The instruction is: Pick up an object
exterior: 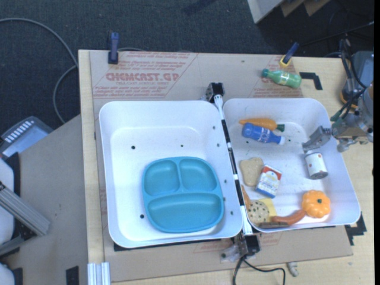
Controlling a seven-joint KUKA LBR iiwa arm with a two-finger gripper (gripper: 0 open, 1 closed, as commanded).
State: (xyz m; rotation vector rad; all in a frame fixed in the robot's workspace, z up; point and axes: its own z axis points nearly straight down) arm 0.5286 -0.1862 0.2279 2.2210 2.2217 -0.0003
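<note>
We are looking at a robotics lab or test workshop, not a home. We are seeing a plywood tabletop [178, 70] stamped with red factory lettering, standing on dark carpet [148, 16]. Two shallow white bins [113, 159] are sitting side by side, held together by black clamps [215, 90] at the tabletop's far and near edges. Loose cables [41, 34] are trailing across the floor, and toy food [316, 203] is lying in the right bin like test props.
</note>
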